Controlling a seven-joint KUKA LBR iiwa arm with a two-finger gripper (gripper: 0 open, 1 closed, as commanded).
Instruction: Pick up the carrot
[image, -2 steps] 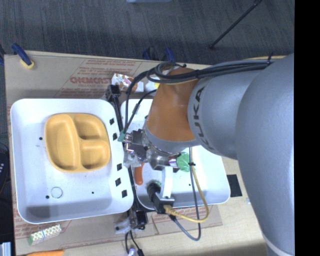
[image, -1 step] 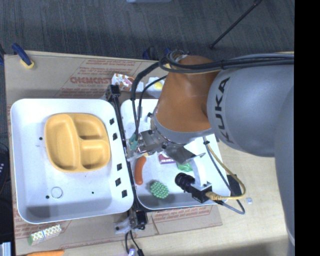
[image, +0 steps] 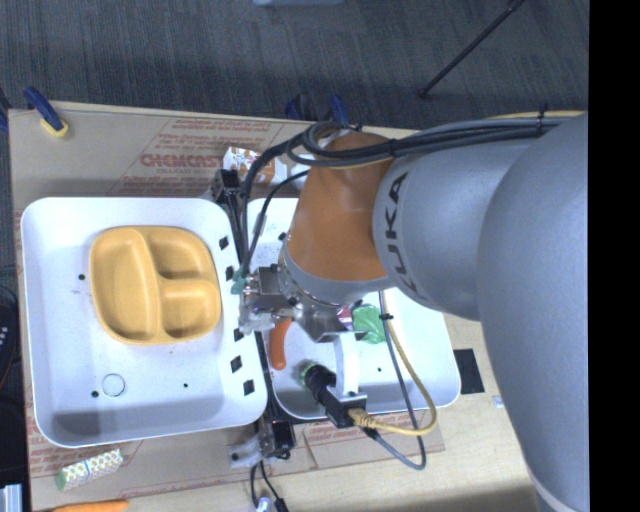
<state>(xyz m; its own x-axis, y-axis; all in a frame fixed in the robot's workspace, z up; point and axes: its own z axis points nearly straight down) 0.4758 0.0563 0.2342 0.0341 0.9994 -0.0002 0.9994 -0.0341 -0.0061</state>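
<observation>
The carrot (image: 279, 346) is a small orange stick lying nearly upright in the picture at the left edge of the right bin (image: 440, 385), beside the wall shared with the left bin. My gripper (image: 268, 308) is directly over its upper end, which is hidden beneath the gripper body. The lower end of the carrot pokes out below the gripper. The big grey arm with its orange band (image: 340, 215) covers most of the right bin.
A yellow divided plate (image: 155, 283) lies in the left bin (image: 50, 400). A green object (image: 367, 324) sits in the right bin just right of the gripper. A yellow cable (image: 405, 425) loops over the bin's front rim. A small packet (image: 90, 468) lies on the bench at front left.
</observation>
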